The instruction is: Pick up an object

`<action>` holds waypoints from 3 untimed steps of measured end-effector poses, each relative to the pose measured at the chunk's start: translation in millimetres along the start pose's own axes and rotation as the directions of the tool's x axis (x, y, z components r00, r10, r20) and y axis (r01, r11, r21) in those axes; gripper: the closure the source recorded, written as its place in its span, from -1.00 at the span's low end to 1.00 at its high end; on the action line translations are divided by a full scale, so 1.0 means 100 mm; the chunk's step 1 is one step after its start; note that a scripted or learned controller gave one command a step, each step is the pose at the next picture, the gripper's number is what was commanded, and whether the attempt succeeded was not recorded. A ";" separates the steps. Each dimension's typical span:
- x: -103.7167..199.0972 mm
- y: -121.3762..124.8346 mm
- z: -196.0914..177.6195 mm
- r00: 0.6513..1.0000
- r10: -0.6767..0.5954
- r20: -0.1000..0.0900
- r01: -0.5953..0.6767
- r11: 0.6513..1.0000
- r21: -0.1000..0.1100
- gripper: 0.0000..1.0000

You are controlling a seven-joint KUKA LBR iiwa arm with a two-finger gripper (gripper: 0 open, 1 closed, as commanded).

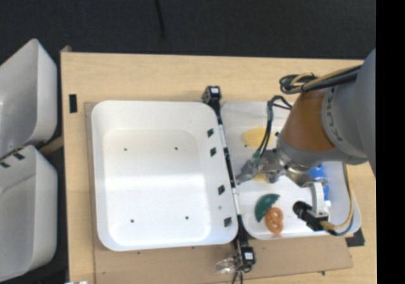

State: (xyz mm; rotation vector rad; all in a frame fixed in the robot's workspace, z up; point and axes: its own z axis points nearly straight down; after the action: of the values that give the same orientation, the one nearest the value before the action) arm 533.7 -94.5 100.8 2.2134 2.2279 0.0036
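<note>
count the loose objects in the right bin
3 show: a yellow piece at the back, a green piece and an orange pretzel in front. The arm may hide more.

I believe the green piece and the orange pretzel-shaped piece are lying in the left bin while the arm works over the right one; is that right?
Not quite: the camera view shows the green piece and the orange pretzel-shaped piece lying in the right bin, the same one the arm works over, not in the left bin.
</note>
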 end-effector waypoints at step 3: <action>-0.06 1.09 0.03 1.000 0.003 0.003 -0.003 1.000 -0.001 -1.00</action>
State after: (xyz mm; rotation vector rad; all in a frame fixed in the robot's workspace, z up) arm 642.5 -99.4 97.8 2.2150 2.2219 0.0008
